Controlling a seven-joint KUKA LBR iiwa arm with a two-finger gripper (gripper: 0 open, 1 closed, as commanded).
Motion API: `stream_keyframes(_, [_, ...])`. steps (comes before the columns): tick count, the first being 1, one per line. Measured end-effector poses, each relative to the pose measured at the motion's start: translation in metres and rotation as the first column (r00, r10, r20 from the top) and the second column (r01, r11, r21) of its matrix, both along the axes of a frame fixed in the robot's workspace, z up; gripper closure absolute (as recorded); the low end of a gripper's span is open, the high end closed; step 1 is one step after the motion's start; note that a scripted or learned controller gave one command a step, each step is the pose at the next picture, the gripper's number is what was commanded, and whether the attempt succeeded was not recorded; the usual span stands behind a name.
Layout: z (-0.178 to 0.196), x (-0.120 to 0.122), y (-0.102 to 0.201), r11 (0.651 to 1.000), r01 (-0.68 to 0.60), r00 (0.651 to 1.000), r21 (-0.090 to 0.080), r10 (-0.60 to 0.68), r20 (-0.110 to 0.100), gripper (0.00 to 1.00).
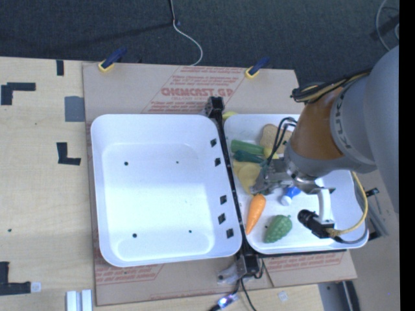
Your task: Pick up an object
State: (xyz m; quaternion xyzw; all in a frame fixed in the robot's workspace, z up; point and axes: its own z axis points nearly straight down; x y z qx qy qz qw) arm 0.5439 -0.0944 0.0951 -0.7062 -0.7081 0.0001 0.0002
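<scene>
The right bin (350, 241) holds several toy foods: an orange carrot (256, 212), a bumpy green piece (278, 229), a dark green item (247, 151), a pale yellow piece (244, 172) and a tan piece (270, 135). My gripper (267, 181) is low inside this bin, just above the carrot's top and to the right of the yellow piece. The grey wrist with its orange band (316, 131) covers the bin's middle and hides what lies under it. A small blue part (292, 192) shows beside the wrist.
The left bin (104, 135) lies beside the right one, split from it by a black divider with clips (224, 167). Both bins rest on a cardboard sheet (188, 89) held by clamps. A cable (185, 34) hangs at the back.
</scene>
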Motion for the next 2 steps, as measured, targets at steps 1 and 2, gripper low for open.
stream_keyframes(1, [0.096, 0.089, 0.056, 1.000, -0.007, 1.000, 0.000, 0.007, 0.015, 1.00])
stream_keyframes(2, [0.160, 0.075, 0.110, 1.000, -0.006, 1.000, 0.002, 0.006, 0.006, 1.00])
